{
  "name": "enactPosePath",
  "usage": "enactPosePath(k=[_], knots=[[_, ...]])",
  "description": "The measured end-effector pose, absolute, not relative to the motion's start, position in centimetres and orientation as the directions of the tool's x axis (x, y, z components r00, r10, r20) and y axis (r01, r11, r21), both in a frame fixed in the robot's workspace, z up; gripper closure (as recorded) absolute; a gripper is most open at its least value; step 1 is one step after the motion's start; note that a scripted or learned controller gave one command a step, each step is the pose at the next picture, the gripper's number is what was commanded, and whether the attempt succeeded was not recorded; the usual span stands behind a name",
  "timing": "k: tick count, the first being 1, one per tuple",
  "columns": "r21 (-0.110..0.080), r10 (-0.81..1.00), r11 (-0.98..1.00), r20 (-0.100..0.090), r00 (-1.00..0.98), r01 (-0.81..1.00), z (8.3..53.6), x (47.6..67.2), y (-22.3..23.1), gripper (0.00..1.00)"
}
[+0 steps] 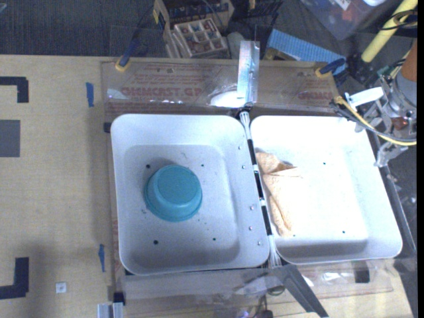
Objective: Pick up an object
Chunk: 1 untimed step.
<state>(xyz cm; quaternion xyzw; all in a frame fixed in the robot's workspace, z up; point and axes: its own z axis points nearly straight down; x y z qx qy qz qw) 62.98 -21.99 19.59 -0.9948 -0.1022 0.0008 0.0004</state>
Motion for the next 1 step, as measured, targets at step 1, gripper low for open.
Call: enactPosePath(k=[1], knots=[[0.001, 0.206, -0.979, 0.0, 0.979, 0.206, 19.39, 64.08, -22.07, 0.0]])
